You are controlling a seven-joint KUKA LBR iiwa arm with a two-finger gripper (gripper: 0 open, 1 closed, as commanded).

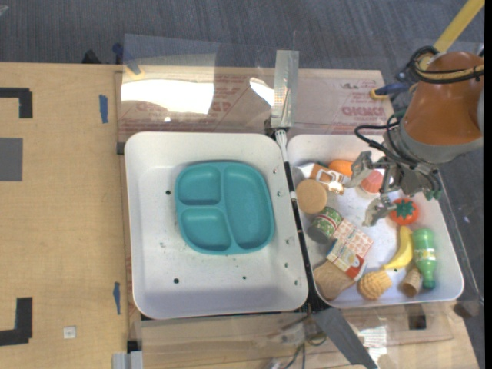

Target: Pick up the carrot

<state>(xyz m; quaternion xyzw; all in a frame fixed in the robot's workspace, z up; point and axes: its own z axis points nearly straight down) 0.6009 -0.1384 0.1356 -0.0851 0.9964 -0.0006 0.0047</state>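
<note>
Carrot-hunting first: we cannot make out a carrot with any certainty. The closest match we see is an orange piece (340, 167) near the far edge of the right bin (453, 271), partly covered by a small carton (330, 178), and we cannot tell whether it is the carrot.

We see the gripper (384, 198) hanging over the far half of that right bin, below the orange band (442, 110) of the arm. Its metal parts reach down among the toys, close to a pink-red item (371, 180) and a tomato-like red piece with a green top (404, 211). How far the fingers stand apart we cannot tell, and we see nothing clearly caught between them.

Elsewhere in the right bin we find a round tan lid or cookie (312, 197) by the left wall, a small can (326, 224), a printed packet (352, 246), a banana (400, 250), a green bottle (424, 258), a yellow corn-like piece (374, 284) and a brown cone shape (330, 279) near the front.

Beside it, the left bin (146, 229) holds a teal divided plate (225, 206) lying flat near its middle. Both bins sit on the table (54, 206), whose brown surface spreads out to the left.
</note>
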